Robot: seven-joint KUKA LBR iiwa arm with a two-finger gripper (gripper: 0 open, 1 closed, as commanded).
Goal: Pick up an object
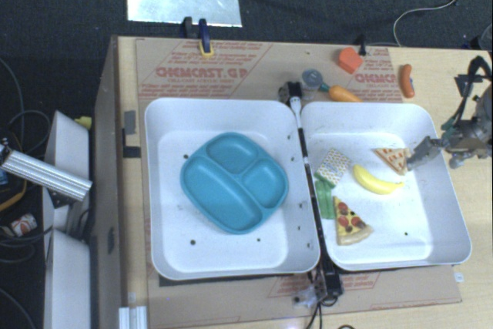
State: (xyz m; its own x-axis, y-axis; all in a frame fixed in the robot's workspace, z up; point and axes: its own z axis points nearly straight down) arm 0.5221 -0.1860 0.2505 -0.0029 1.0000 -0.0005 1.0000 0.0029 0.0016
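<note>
I see the banana [377, 181] lying in the right bin [441, 235], near the gripper [422, 152]. I cannot tell how it is set. The banana looks light, smooth and a bit slippery. I would grab it across its fat middle.

Jaws [420, 152] low over right bin [431, 243], beside pizza slice [393, 159]; banana [377, 181] near; blue tray [233, 181] in left bin [166, 243].

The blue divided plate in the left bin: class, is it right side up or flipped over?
Right side up. The blue divided plate lies flat in the left bin with its three compartments facing up, nothing in them.
</note>
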